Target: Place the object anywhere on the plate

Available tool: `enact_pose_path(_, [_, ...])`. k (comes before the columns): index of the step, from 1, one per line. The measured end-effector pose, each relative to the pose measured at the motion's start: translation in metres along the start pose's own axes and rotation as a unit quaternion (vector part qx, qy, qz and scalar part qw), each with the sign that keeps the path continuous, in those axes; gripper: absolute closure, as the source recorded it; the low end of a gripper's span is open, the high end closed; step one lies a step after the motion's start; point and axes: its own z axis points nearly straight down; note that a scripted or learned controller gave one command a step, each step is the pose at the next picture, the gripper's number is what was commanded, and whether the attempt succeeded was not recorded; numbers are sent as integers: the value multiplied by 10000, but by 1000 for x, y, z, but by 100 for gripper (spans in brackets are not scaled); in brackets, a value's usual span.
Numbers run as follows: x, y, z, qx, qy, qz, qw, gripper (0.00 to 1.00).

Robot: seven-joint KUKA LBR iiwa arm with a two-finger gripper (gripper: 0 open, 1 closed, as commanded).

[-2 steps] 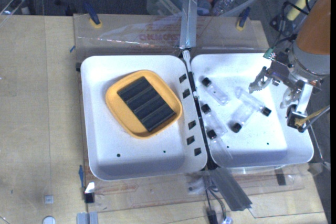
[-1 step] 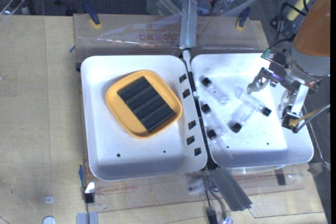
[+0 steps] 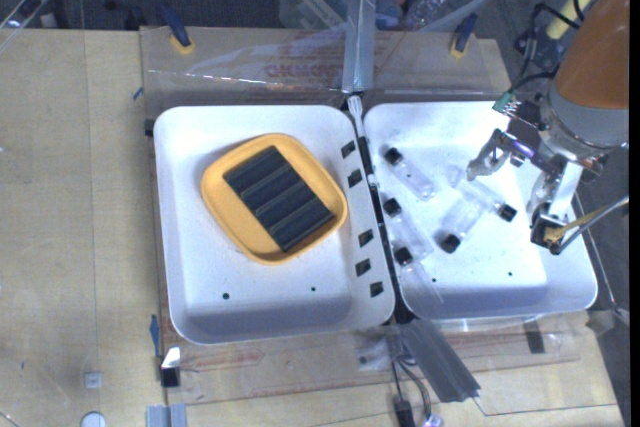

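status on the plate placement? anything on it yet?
Done: nothing I can confirm. The yellow plate in the left bin carries a dark ribbed block, already there or placed, can't tell. In hand: the gripper is over the right bin, above clear vials with black caps; no vial visibly between its fingers. Left: grasp a vial, carry it to the plate.

Robotics lab, white bins (image 3: 190,315) on wooden bench (image 3: 70,215) (clamped)

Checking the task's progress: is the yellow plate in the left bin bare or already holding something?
Holding something: a dark ribbed rectangular block lies flat across the yellow plate in the left bin.
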Motion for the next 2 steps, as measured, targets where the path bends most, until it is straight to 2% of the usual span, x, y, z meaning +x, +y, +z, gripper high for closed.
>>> enact_pose_path(1, [4, 6, 3, -26, -5, -27, 10000, 0])
enact_pose_path(2, [7, -6, 4, -7, -7, -24, 10000, 0])
